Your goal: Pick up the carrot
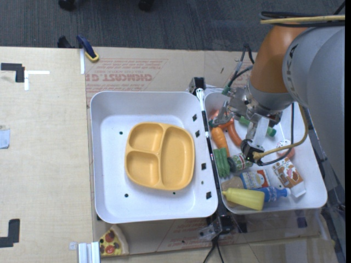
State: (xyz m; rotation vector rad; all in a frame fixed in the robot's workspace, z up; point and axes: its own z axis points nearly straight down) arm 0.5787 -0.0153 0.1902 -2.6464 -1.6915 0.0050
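1. Carrot [219, 137], orange and tapered with a green leafy end, lies in the right shallow white bin [310, 195], close along its left wall, centre-right of the frame.
2. We see the robot's grey gripper [230, 111] near that bin's upper left corner, just above the carrot in the frame; we cannot tell whether it is released or clenched.
3. A yellow plastic squeeze bottle [244, 198] lies along the bin's lower edge.
4. A yellow three-compartment plastic plate [160, 155] sits in the left shallow white bin [104, 147].
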